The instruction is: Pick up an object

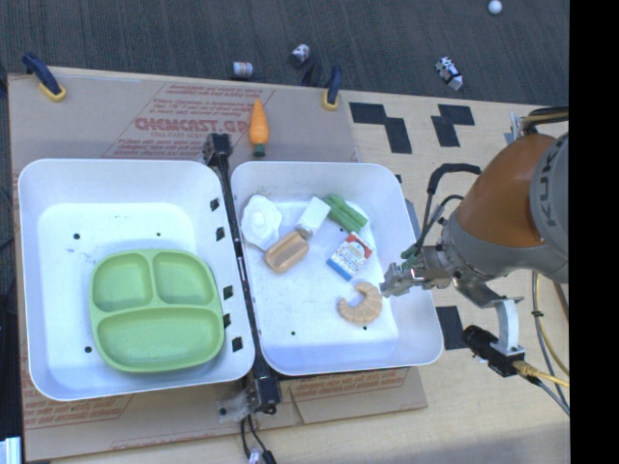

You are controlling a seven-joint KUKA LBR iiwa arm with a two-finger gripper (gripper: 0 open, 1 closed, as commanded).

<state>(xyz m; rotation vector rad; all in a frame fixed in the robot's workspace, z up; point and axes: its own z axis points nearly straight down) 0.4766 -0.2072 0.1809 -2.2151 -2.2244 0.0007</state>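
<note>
Dark grey carpet [145, 17] fills the top of the frame, scattered with a few small bits too tiny to identify, and below it lies a cardboard-covered bench [290, 100] printed with red lettering and black square marks toward the upper right. Two shallow white bins sit side by side on it. The left white bin [58, 187] holds a light green three-compartment plastic tray [157, 309] in its lower half. The right white bin [387, 341] holds a cluster of small items: a round white lump [260, 218], a tan oblong block [286, 252], a white rectangular block [313, 215], a dark green stick-shaped piece [345, 212], a small blue, white and red packet [349, 257], and a tan croissant-shaped toy [362, 303] near the bin's lower right. An orange carrot-shaped toy [257, 124] lies on the cardboard above the bins, between two blue clamps [332, 86]. The grey arm with the orange band [513, 196] enters from the right and is cut off at the frame's edge. Its gripper [396, 280] hangs at the right bin's right rim, just beside the croissant-shaped toy; the fingers are small and blurred, so I cannot tell how far apart they stand or whether they touch anything.
</note>
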